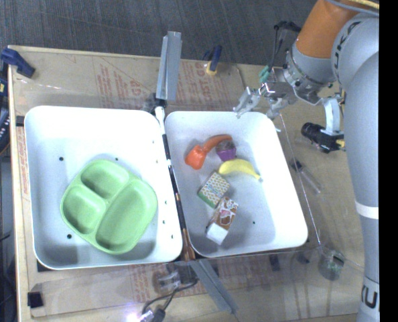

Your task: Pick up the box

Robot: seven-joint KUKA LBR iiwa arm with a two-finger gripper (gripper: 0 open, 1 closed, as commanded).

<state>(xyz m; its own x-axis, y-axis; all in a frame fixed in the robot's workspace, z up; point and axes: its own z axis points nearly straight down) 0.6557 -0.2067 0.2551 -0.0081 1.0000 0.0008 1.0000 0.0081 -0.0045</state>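
The box [214, 188] is small, with a green and white pattern, and lies tilted in the middle of the right bin [287, 200]. My gripper [259, 104] hangs over that bin's far rim, well behind and to the right of the box. Its fingers are spread open with nothing between them. The grey arm with its orange band [323, 25] comes in from the upper right.
Around the box lie an orange scoop-like toy [204, 150], a purple piece [226, 153], a yellow banana [240, 170] and a brown and white carton [222, 221]. The left bin [45, 133] holds a green divided plate [109, 206]. Clamps and cables sit on the bench edges.
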